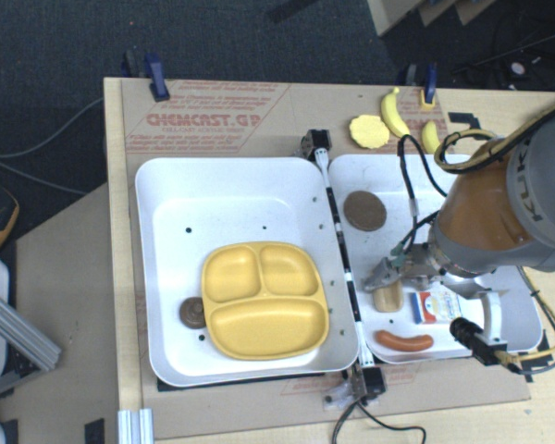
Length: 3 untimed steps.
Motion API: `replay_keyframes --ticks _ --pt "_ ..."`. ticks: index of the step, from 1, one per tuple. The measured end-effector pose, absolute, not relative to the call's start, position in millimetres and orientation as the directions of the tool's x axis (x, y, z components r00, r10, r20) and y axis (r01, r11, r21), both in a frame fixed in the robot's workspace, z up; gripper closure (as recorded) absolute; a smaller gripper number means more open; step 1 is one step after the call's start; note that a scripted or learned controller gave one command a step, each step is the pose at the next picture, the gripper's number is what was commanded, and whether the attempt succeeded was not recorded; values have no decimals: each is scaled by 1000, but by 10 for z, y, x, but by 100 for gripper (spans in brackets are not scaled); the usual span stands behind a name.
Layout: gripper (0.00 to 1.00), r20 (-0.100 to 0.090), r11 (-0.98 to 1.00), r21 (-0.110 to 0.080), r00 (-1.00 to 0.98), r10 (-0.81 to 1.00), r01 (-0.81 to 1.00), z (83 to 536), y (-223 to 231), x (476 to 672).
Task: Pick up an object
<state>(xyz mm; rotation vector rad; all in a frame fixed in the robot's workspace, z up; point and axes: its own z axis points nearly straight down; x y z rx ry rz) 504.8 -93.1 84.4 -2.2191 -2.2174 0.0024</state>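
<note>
two shallow white plastic bins sit side by side on the bench. the left bin [166, 202] holds a yellow plastic plate with three compartments [264, 299], lying flat a little toward the near wall, and a small round brown disc [192, 313] touching the plate's left edge.

the right bin [370, 166] holds more. a flat round brown cookie-like piece [364, 210] lies near the wall shared with the left bin, toward the far side. nearer along that same wall is a small tan bread-like block [388, 298], and nearest of all a reddish-orange toy sausage [404, 342]. a small red, white and blue packet [428, 306] lies just right of the tan block.

the grey metal gripper [391, 274] hangs right over the tan block; whether its jaws have closed on anything i cannot tell.

outside the right bin, beyond its far wall, a yellow toy banana [393, 112] and a yellow ruffled chip-like piece [369, 131] rest on the brown board [203, 118].
</note>
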Motion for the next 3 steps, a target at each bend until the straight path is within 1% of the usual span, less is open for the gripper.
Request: replay_keyframes --ticks 1,2,3 --pt "0 0 -1 1 1 1000 1000 843 -958 5102" --pt "0 1 -1 0 1 1000 1000 843 -937 5088" --pt "0 0 0 1 0 1000 1000 843 -1024 5127"
